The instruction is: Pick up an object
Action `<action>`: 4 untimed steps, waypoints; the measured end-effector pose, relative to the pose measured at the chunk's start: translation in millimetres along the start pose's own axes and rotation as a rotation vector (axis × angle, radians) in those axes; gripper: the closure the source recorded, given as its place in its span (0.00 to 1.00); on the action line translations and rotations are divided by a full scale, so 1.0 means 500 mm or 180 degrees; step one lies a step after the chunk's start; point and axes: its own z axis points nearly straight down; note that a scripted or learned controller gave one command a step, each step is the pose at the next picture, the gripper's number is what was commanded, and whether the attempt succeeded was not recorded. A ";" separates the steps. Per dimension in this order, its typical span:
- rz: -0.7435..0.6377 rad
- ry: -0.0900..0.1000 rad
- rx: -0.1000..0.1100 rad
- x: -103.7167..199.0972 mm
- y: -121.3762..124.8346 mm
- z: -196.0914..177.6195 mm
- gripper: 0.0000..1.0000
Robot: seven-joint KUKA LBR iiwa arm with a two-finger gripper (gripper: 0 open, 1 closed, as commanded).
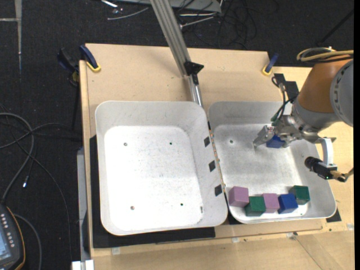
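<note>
Two shallow white plastic bins sat on a pale wooden bench above dark, cable-strewn floor; no writing was legible. The two-finger gripper pinched a small blue block over the right bin.

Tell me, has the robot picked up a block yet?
Looks partly done. The gripper is over the right bin with a blue block right at its fingers, though a firm hold is unclear. Five more blocks sit along the bin's front edge. Lifting clear is left.
</note>
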 end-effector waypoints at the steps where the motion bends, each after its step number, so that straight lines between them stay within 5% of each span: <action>1: 0.0003 0.0011 0.0018 0.000 -0.002 0.005 0.00; 2: -0.0016 0.0013 0.0011 0.051 0.049 0.004 0.00; 3: 0.0005 -0.0003 -0.0011 -0.041 0.092 -0.182 0.00; 4: -0.0009 0.0023 0.0048 0.026 0.074 0.016 0.00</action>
